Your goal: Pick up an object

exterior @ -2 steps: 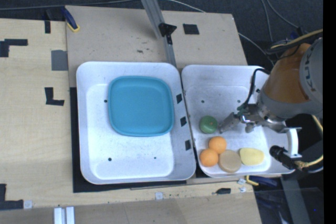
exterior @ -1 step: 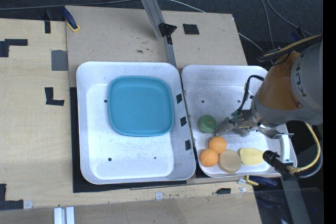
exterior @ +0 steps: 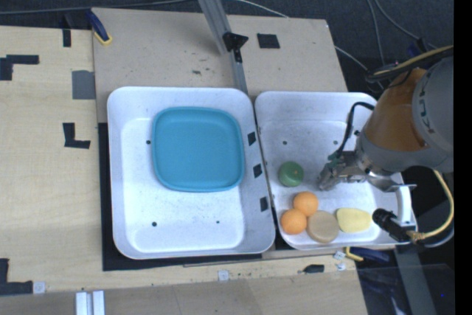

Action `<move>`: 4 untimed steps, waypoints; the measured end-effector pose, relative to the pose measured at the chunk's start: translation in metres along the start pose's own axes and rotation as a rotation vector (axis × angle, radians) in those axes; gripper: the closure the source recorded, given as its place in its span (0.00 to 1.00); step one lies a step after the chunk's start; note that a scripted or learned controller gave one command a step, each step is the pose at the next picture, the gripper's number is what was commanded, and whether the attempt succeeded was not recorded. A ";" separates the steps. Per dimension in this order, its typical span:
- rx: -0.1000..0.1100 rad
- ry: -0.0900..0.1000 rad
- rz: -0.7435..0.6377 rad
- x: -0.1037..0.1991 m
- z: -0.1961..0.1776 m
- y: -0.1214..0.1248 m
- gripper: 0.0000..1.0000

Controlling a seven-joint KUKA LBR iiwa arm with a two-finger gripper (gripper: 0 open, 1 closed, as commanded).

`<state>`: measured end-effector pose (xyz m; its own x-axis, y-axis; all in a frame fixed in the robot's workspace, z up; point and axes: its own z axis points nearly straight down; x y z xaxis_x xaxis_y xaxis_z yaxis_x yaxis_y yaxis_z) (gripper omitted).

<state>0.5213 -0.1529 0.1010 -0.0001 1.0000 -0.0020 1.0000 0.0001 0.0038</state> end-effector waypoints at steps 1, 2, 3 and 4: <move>0.000 0.001 -0.001 0.006 -0.056 0.009 1.00; -0.001 0.001 -0.001 0.010 -0.117 0.009 1.00; 0.002 0.002 0.000 0.010 -0.142 0.009 1.00; 0.005 0.003 -0.004 0.057 -0.134 0.015 1.00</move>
